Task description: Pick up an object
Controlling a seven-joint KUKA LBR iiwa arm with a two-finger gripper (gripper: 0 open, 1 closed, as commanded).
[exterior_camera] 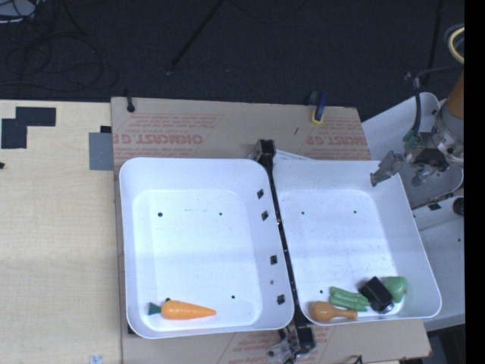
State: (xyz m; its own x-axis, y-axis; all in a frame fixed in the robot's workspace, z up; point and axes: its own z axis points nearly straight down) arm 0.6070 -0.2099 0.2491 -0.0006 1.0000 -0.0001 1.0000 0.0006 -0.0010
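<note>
Carrot [187, 309]: lies flat, front of left bin [136, 203], apart from anything else. Gripper [402, 167]: over right bin's far rim, jaws apart, holding nothing. Advice: descend centred, fingers straddling its width.

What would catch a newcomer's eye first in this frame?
Probably the orange carrot, lying alone near the front edge of the left bin. Next, the cluster in the right bin's front corner: green pieces, a black object and a tan pear-shaped item. The gripper hangs at that bin's far right rim.
</note>
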